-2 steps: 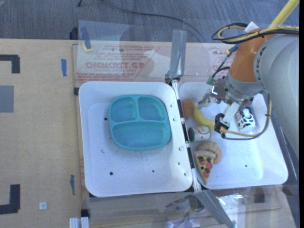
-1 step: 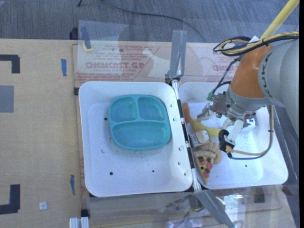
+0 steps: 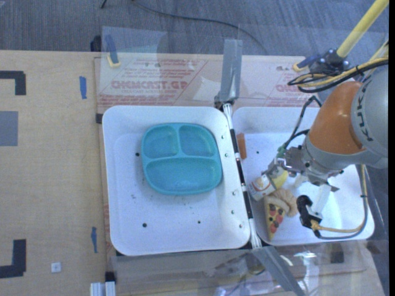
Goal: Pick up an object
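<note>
My gripper [image 3: 276, 179] hangs over the toys in the right bin [image 3: 259, 137]; whether it grips anything, I cannot tell. I should centre squarely on the pizza slice [image 3: 274, 213] before lifting.

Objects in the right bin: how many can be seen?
3, perhaps more under the arm. An orange stick lies by the right bin's left wall; a small bottle-like toy sits near the gripper; a pizza-slice toy lies toward the front.

The teal three-compartment plate [image 3: 181, 159] looks like smooth, matt plastic. Both shallow white bins [image 3: 123, 227] look like smooth plastic with dark specks. The pale tabletop [image 3: 49, 165] shows wood grain.
</note>
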Available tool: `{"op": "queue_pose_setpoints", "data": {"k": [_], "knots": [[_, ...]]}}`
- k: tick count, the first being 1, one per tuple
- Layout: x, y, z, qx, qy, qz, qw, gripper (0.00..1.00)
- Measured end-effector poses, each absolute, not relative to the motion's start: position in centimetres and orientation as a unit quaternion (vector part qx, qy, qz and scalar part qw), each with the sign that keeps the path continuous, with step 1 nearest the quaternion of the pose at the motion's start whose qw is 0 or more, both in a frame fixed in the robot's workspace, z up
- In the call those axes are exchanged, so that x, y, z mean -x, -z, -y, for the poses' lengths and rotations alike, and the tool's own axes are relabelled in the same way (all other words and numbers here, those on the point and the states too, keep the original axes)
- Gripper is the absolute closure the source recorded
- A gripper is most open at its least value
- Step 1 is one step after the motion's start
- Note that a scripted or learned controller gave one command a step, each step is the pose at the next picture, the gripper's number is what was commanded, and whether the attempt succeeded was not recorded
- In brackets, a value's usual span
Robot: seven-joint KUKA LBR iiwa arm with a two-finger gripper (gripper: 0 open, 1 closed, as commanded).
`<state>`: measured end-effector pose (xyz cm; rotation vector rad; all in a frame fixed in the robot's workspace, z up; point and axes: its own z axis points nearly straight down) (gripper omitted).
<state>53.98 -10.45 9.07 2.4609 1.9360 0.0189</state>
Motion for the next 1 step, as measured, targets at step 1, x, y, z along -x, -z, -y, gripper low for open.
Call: {"op": "queue_pose_setpoints", "data": {"k": [1], "knots": [[-54.08,-9.95,10.81,-0.787,-0.0048,-0.617,0.007,1.0]]}}
